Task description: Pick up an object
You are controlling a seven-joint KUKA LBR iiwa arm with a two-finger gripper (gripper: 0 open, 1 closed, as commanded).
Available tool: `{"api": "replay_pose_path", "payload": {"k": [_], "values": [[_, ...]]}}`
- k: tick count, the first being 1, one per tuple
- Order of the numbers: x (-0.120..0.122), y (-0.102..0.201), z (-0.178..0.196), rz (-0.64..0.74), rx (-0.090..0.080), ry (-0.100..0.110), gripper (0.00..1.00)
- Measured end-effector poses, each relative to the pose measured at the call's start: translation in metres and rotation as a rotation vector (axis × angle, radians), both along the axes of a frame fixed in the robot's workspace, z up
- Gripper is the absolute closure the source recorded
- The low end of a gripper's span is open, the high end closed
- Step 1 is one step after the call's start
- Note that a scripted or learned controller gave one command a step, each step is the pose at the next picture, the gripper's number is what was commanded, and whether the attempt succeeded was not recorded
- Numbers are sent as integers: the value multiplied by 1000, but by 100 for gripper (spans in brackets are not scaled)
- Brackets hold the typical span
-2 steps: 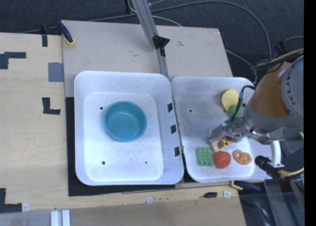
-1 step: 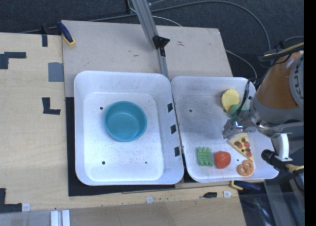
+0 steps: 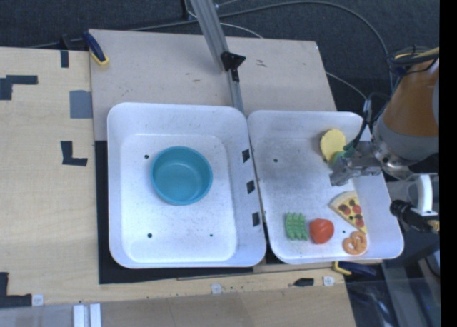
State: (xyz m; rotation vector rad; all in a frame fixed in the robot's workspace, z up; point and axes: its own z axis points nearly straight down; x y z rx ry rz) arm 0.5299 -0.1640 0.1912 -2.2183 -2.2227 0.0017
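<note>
In the right bin (image 3: 300,140) lie a yellow round piece (image 3: 330,143) near the far right, a pizza slice (image 3: 349,209), a green ridged block (image 3: 295,225), a red tomato (image 3: 322,230) and an orange pretzel-like ring (image 3: 355,243). My gripper (image 3: 343,170) hangs low over the right bin, just below the yellow piece and just above the pizza slice. Nothing shows between its fingers. A blue bowl (image 3: 181,175) sits in the left bin (image 3: 128,133).
The arm's grey body with its orange band (image 3: 414,108) comes in over the right bin's right rim. A slanted metal pole (image 3: 211,22) rises behind the bins. A yellow-blue clamp (image 3: 96,48) sits at the bench's far left corner.
</note>
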Motion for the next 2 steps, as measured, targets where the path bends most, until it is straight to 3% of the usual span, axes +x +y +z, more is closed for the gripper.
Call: {"api": "replay_pose_path", "payload": {"k": [1,2], "values": [[1,-3,39,-1,0,1,100],[7,52,45,4,1,3,100]]}}
